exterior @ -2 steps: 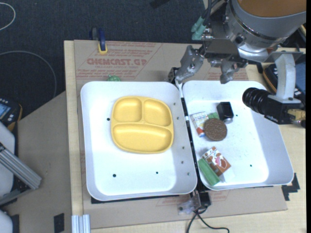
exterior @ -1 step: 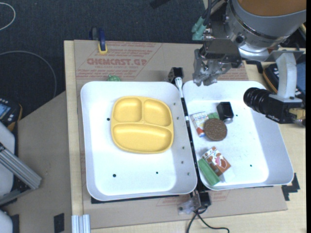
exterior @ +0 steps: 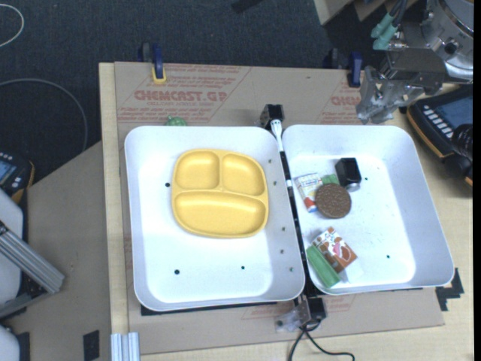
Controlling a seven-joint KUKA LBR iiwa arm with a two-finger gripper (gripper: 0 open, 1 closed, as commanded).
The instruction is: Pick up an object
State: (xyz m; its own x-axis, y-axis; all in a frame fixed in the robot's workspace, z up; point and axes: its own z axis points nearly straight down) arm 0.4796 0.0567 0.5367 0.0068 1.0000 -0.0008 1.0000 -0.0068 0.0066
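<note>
The right bin [exterior: 406, 224] holds a brown round cookie-like disc [exterior: 332, 201], a small black block [exterior: 348, 171], a red-and-white packet [exterior: 307, 186] beside the disc, and a red packet [exterior: 336, 250] lying on a green bar [exterior: 322, 267] near the front. The gripper [exterior: 374, 105] hangs above the bench just behind the right bin's back edge, well apart from every object. Nothing shows between its fingers.
A yellow three-compartment plate [exterior: 220, 192] lies in the left bin [exterior: 150, 254]. Blue clamps [exterior: 156, 60] hold the brown board at the back. A black handheld device [exterior: 447, 122] rests at the right. A small green item [exterior: 176, 121] lies behind the left bin.
</note>
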